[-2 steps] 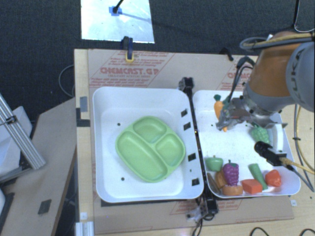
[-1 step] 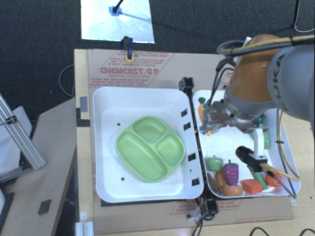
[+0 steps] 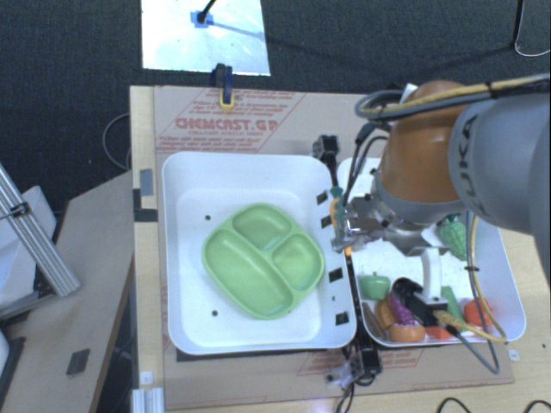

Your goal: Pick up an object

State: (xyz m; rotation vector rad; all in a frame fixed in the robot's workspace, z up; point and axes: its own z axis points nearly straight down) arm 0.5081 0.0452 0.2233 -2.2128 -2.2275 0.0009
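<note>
- A grey KUKA arm [image 3: 508, 170] reaches from the right and hangs over the right-hand bin [image 3: 517, 315], one of two white bins side by side on the surface; its orange band [image 3: 422, 157] covers most of the bin's far half.
- The hand [image 3: 387, 239] sits under the wrist, near the bin's inner wall. The wrist masks it, so whether it is open or closed cannot be told, and nothing is seen held in it.
- The candidates for pick-up are toy foods bunched along the bin's near edge. A small green piece [image 3: 374, 284] lies just beside the hand, on the camera's side, and looks the shortest reach.
- A purple piece [image 3: 399, 305] and an orange-brown one [image 3: 403, 329] lie a little beyond it, touching each other. An orange, carrot-like piece [image 3: 475, 311] rests well to the right.
- A green leafy toy [image 3: 454, 235] is partly cut off by the arm; its full shape is hard to make out.
- The left-hand bin [image 3: 176, 231] holds a green divided plate [image 3: 263, 261], well apart from the hand.
</note>
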